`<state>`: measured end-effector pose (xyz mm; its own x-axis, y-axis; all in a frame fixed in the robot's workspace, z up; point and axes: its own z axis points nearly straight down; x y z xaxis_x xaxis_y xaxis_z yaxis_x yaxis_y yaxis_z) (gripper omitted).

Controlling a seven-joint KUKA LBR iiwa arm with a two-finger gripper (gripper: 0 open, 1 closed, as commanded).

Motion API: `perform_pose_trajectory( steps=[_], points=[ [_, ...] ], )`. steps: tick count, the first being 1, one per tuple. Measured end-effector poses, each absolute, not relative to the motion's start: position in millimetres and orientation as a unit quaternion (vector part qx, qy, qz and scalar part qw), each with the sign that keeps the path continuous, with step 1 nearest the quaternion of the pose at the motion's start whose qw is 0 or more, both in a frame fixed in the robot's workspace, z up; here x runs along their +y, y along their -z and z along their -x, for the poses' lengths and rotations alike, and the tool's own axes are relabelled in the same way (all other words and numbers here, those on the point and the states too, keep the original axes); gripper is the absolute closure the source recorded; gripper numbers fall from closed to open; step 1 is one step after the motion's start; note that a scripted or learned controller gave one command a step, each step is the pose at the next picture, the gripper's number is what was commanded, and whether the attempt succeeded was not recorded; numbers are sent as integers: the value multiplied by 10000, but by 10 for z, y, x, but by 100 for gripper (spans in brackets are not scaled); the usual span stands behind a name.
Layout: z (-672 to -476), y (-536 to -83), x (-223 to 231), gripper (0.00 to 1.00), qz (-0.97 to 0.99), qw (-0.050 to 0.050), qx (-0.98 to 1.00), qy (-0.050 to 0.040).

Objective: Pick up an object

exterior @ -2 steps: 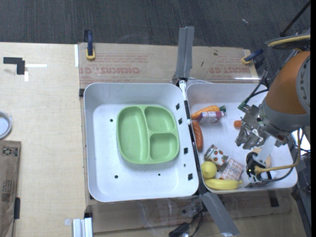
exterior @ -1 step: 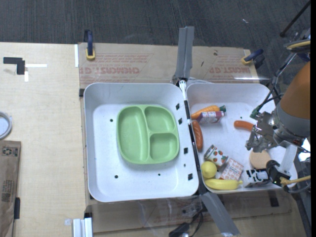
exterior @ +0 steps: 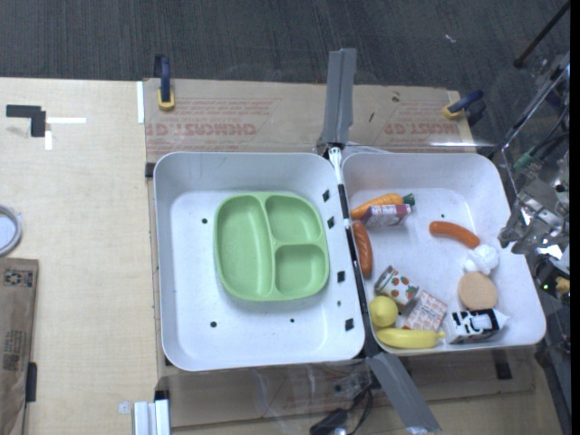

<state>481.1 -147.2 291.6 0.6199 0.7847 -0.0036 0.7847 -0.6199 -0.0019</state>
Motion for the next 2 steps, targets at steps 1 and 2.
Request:
perform_pose_trajectory(
  steps=[1, 2],
  points=[
    [-4769, -2038, -1369, 100, 8887, 14, -4585, -23],
    [-4772, -2116, -1374, 100, 8884, 18, -4591, -41]
  ],
)
